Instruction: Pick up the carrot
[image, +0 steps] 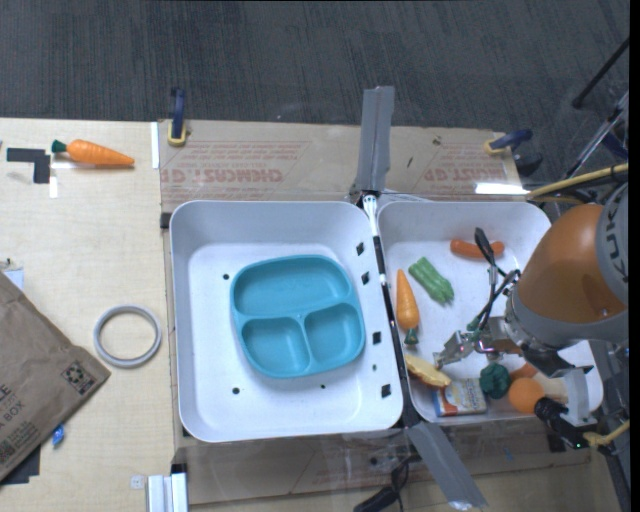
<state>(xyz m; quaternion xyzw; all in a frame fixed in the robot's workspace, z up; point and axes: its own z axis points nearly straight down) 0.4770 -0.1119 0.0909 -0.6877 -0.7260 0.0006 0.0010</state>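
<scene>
Your target, the carrot (406, 300), lies lengthwise against the left wall of the right bin (440, 222), tip pointing near. The claw (458, 348) hangs just right of and nearer than it, above a yellow piece (427, 372); whether it is open or closed you cannot tell. Shift it far-left, centre over the carrot's thick middle, and grip across its width, minding the wall. Count: two bins, two carrots including a second one (92, 153) on the counter (80, 260) far left, one blue tray (298, 315), one ring (127, 334).
</scene>
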